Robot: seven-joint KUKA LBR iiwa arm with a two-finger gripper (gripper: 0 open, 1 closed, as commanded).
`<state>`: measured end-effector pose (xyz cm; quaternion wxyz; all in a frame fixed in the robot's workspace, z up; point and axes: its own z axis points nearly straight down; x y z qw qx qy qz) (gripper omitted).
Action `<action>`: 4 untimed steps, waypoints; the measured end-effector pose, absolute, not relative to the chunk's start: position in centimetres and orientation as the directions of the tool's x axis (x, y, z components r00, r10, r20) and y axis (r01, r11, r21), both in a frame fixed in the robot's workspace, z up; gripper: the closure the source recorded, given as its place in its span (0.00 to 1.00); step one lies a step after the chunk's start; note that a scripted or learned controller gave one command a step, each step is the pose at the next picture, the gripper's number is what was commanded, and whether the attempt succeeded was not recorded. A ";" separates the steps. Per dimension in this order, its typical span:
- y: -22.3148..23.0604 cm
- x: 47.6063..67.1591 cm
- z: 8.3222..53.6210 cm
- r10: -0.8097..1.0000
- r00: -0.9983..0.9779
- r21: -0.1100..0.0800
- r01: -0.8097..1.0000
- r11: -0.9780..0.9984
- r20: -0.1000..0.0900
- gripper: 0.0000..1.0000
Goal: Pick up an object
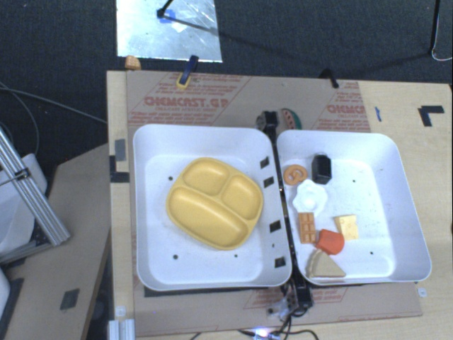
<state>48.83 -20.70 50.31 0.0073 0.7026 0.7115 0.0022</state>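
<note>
Two white bins sit side by side on the bench (233, 94), pretty much touching along their inner edges. The left bin (152, 154) has a yellow divided plate (214, 202) sitting a bit tilted around its middle, with bare white floor all the way round it, widest along the near edge and in the far left corner.

The right bin (396, 190) is where the small stuff is, and it's all crowded against the left edge. From far to near: a black block (321, 168) with an orange ring (294, 174) just beside it, closer to the edge. Then a white fried egg (310, 197), touching or nearly touching the ring. Below that an orange waffle piece (306, 227) right along the left edge, a yellow cheese wedge (347, 227) a bit further in, and a red-orange lump (330, 242) between them, touching the waffle piece. In the near left corner there's a tan slice (324, 265), tucked up under the red-orange lump.

The whole right half of that bin is open floor, so loads of room on that side. The black block and the cheese wedge have the most free space around them.

The gripper: can't tell whether it's open or closed.
</note>
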 end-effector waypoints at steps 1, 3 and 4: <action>-14.8 48.3 13.0 1.000 -0.003 -0.014 1.000 0.003 0.006 1.00; -11.4 48.8 13.9 1.000 -0.004 0.004 1.000 0.004 0.000 1.00; -11.4 49.0 14.9 1.000 -0.006 0.007 1.000 0.006 0.000 1.00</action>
